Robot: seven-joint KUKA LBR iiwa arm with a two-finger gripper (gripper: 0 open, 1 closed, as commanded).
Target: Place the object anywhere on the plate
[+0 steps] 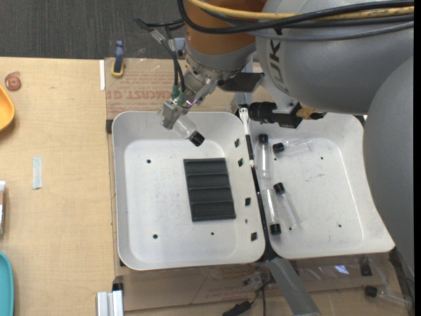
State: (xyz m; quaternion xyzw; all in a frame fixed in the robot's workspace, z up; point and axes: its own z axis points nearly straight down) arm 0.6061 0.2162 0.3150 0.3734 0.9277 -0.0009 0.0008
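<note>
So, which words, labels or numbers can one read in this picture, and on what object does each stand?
"UK": black letters, turned sideways, on the grey arm; the word is cut off.
Red print on the brown cardboard: upside down, too blurred to read.

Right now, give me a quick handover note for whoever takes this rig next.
Gripper: over the back edge of the left bin; a clear tube with a black cap sits at its tip, grip not confirmed.
Black ribbed plate: flat in the middle of the left bin, nothing on it.
Right bin: more capped tubes along its left side.
Left: get a tube onto the plate.
</note>
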